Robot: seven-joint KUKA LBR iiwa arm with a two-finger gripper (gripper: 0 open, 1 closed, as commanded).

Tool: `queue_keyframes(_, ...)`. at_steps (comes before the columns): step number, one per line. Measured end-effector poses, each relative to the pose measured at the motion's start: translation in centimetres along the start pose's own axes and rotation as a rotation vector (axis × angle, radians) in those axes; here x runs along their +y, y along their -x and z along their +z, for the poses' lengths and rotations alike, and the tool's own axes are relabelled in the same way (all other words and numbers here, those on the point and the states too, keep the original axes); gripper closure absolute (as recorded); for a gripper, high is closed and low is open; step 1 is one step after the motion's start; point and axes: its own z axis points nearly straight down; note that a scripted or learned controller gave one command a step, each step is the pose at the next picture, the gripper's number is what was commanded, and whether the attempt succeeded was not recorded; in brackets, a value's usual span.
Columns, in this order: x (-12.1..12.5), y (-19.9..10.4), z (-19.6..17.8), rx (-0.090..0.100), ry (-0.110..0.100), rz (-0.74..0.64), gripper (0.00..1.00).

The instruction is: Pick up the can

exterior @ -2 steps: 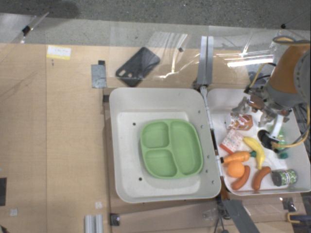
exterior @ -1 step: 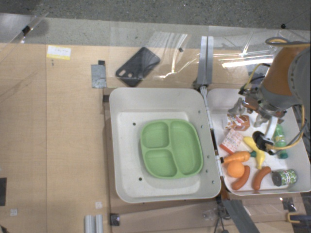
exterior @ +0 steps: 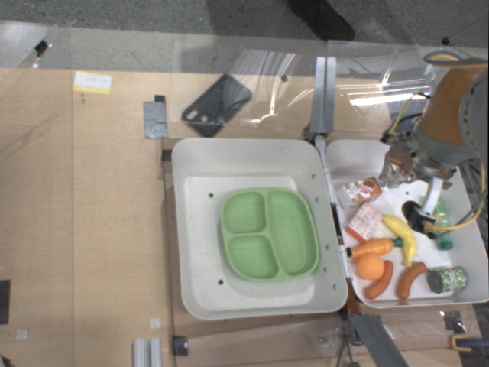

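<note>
The can [exterior: 447,280] lies on its side in the front right corner of the right bin [exterior: 359,155]. It has a green and white label and a dark end facing left. My gripper [exterior: 397,173] hangs over the back of the same bin, under the grey arm with its orange band. It is well behind the can and above a small snack packet [exterior: 361,191]. Nothing shows between its fingers.
Just left of the can lie a brown sausage [exterior: 412,279], a second sausage [exterior: 380,280], an orange [exterior: 370,267], a carrot [exterior: 372,247], a banana [exterior: 405,235] and a red-white packet [exterior: 365,222]. A green divided plate [exterior: 269,234] sits in the left bin [exterior: 183,205]. A dark phone [exterior: 217,104] lies on the bench behind.
</note>
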Motion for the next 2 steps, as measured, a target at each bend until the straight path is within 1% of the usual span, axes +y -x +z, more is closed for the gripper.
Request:
queue_keyframes(1, 0.0, 0.0, 0.0, 0.0, 0.0, 0.0, 0.0)
queue_keyframes(2, -1.1, 1.0, -4.4, -0.001, -0.046, -0.104, 0.0)
